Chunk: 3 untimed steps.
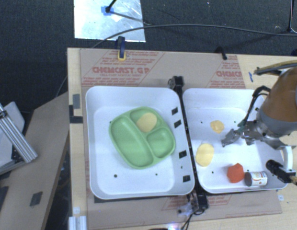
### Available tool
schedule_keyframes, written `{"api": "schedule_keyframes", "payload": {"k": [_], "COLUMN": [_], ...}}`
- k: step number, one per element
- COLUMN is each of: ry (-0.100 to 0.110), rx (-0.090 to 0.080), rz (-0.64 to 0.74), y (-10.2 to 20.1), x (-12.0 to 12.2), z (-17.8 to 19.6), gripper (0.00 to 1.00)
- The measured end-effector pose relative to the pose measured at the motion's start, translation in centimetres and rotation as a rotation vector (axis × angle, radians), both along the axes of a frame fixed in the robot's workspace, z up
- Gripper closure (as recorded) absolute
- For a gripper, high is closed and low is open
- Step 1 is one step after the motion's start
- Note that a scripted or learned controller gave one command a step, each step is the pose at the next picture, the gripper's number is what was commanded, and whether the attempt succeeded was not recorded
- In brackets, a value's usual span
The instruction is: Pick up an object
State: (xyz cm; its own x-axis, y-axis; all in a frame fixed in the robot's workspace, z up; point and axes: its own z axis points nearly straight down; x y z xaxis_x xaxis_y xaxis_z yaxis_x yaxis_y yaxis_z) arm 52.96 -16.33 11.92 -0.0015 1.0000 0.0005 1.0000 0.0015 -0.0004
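My gripper (231, 139) hangs over the middle of the right bin (220, 99), with the arm coming in from the right. A small yellow piece (216, 126) lies just up and left of it. A larger pale yellow piece (204, 154) lies below and to its left, near the bin's left wall. A red object (236, 172) sits near the front edge, and a small white can with a brown label (257, 178) lies on its side beside it. I see nothing held in the gripper.
The left bin (103, 176) holds a green divided plate (134, 145) with a yellow item (147, 122) in its upper compartment. A black divider with clips (183, 133) runs between the bins. Cardboard (153, 66) lies under both.
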Motion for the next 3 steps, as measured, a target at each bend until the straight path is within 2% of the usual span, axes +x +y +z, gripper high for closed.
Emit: {"api": "schedule_keyframes", "payload": {"k": [1, 2, 3], "ry": [0.001, -0.003, -0.007], "rx": [0.000, -0.002, -0.002], "rz": [-0.001, -0.001, 0.003], "y": [0.0, 0.0, 0.3], "x": [0.0, 0.1, 0.4], "z": [-3.7, -2.4, 4.0], "gripper": [0.00, 1.00, 1.00]}}
